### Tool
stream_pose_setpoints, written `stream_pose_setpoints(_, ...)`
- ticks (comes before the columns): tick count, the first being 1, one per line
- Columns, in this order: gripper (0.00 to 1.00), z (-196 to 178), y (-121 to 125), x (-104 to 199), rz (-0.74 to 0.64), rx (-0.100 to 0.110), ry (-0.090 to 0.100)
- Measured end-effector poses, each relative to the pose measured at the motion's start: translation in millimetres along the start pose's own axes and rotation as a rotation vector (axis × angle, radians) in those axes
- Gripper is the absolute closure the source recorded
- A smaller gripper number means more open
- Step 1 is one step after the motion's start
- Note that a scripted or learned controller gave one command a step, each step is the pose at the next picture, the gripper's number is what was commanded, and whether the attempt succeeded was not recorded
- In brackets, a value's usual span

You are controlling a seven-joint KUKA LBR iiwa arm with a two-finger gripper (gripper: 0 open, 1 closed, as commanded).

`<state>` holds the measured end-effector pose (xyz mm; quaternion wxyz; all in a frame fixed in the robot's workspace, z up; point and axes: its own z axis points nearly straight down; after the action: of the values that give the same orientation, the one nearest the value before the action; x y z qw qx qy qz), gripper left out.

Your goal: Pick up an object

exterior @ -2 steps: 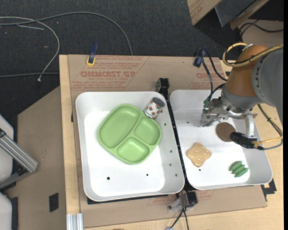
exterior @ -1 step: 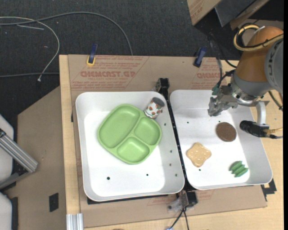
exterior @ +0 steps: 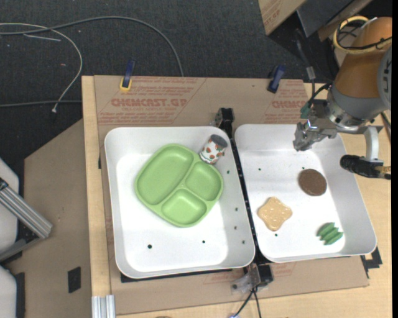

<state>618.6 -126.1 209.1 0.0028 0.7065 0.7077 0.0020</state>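
Two white bins [exterior: 124, 248] on cardboard-topped bench [exterior: 186, 93]; dark carpet [exterior: 50, 74] beyond; gripper [exterior: 303, 141] grip indiscernible.

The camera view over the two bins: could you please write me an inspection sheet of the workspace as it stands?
Surface: cardboard-covered bench bearing a left bin and a right bin, side by side.
Job's things: green divided plate and a small patterned cup on its side in the left bin; brown round piece, tan cracker-like piece and green pod-like piece in the right bin.
Clutter: nothing seen.
Grippers: gripper over the right bin's far edge, holding nothing visible.
Cables: grey cable on the dark floor; wires at the bench's near edge.
Surroundings: blue clamps on the far edge; cardboard box beyond.
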Motion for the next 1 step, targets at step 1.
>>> stream_pose_setpoints(1, 1.00, -54.9, 1.9, 0.0, 0.000, -0.001, 0.000)
